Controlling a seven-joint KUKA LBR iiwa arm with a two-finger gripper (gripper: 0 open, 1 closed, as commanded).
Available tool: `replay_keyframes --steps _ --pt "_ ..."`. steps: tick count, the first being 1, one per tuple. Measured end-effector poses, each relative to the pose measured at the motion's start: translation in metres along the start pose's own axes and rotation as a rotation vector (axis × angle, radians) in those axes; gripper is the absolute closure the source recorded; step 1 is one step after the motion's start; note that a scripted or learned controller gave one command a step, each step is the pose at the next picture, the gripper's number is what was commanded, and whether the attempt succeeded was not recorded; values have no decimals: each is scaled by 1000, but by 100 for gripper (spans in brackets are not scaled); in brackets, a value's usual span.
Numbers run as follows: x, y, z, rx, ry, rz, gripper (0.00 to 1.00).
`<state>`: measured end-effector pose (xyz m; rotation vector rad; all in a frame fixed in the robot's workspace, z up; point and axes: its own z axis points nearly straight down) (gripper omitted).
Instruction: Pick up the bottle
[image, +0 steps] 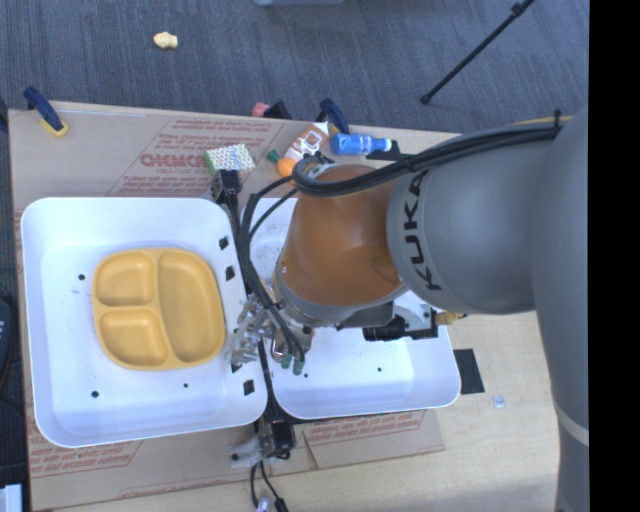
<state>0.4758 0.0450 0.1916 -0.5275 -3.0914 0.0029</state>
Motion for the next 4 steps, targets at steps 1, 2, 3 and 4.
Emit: replay_keyframes --steps 1,2,3,4 --pt "-13 -34 -91 -2 -7 129 100" --pt "-14 -40 1 -1 -2 44 100" --pt "3 11 -86 -2 -8 -249 100" --pt "2 7 0 0 -2 -324 100"
